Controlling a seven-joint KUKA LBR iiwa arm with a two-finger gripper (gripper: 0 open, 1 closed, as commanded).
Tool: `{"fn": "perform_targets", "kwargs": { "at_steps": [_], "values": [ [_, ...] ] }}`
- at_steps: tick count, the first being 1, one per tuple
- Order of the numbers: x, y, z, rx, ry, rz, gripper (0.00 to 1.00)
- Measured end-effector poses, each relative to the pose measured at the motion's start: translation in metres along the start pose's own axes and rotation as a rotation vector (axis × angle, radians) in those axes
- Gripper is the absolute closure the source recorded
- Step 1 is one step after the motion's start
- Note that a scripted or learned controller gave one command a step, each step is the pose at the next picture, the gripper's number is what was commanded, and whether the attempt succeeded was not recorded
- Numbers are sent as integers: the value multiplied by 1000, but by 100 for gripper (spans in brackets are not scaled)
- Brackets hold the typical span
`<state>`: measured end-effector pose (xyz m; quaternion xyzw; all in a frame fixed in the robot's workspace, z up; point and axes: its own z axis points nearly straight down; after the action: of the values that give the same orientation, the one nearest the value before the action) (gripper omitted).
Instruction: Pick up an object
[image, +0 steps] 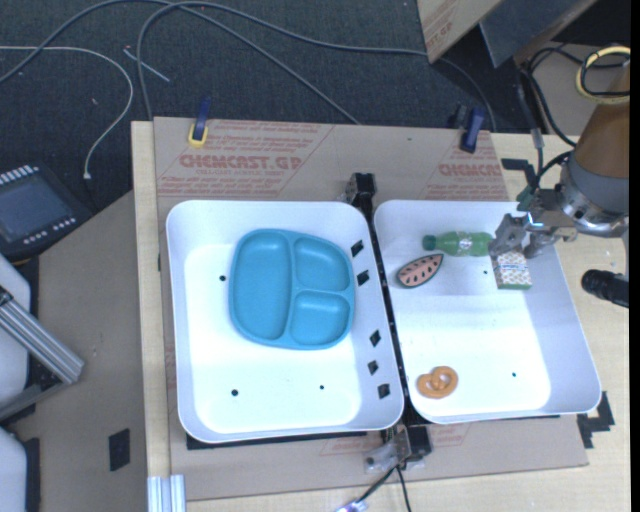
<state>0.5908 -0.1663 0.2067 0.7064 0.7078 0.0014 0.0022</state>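
Observation:
My gripper (518, 243) hangs over the back right part of the right bin (560, 330). Directly at its tip is a small patterned box (513, 272), white with green and red specks; whether the box is gripped or just lies on the bin floor is not clear. Left of the gripper a green bottle (458, 243) lies on its side. A brown and pink watermelon-slice toy (420, 270) rests beside the bottle, near the bin's left wall. A small orange pretzel (437, 381) sits at the front left of this bin.
The left bin (200, 370) holds a blue divided plate (291, 288). A black divider with clips (375, 300) runs between the bins. The arm's orange band (605, 150) and grey wrist stand over the bench's right edge. Cables lie on the floor behind.

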Motion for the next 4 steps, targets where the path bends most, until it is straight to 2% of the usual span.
{"fn": "perform_targets", "kwargs": {
  "at_steps": [1, 3, 4],
  "values": [
    [0, 1, -8, 2, 1, 0, 100],
    [97, -22, -26, 7, 4, -3, 100],
    [149, -23, -35, 4, 4, -4, 100]
  ]
}}
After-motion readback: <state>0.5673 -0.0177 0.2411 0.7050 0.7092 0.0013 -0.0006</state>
